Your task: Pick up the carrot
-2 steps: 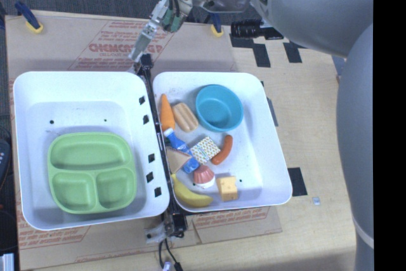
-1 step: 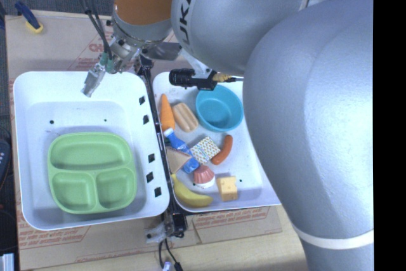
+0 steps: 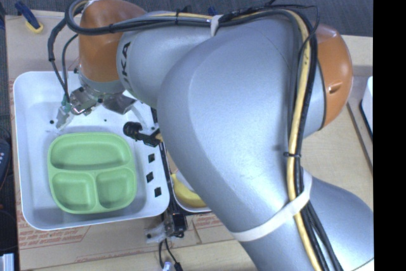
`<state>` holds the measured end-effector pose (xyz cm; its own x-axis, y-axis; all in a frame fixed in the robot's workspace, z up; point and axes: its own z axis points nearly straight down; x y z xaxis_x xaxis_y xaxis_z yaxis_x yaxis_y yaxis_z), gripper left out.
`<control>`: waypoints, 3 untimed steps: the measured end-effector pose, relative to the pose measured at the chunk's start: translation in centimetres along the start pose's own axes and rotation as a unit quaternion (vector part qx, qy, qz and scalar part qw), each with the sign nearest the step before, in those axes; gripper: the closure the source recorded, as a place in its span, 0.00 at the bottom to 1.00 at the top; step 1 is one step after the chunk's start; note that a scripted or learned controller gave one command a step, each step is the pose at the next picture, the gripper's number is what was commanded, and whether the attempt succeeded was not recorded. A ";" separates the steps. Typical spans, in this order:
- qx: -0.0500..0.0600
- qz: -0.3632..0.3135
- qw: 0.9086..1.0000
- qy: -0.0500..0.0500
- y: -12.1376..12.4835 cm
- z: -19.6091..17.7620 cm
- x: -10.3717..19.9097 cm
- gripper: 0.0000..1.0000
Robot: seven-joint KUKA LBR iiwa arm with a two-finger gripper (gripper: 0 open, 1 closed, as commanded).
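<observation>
Gripper (image 3: 65,112) low over left bin (image 3: 28,136) (far corner), just above green divided tray (image 3: 94,171). Arm (image 3: 241,130) covers right bin. Carrot's place cannot be made out.

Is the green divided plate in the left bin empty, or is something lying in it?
Empty: the green plate lies flat in the left bin, and all three compartments show bare green.

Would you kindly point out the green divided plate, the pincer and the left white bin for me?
green divided plate (image 3: 93,172): camera view, on the ridge between its compartments.
pincer (image 3: 65,112): camera view, at its tip above the bin floor.
left white bin (image 3: 25,136): camera view, on its bare left floor.
</observation>
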<state>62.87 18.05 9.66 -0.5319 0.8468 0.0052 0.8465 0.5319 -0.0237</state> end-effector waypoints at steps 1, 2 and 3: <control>-0.008 0.000 1.000 -0.002 -15.7 -5.7 3.4 0.00; -0.008 0.156 0.988 0.000 -13.1 -5.3 8.3 0.00; -0.023 0.185 0.983 -0.001 -11.1 -0.2 9.5 0.00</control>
<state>48.41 20.22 10.12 -0.1880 0.9822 0.0023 0.9820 0.1879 0.0209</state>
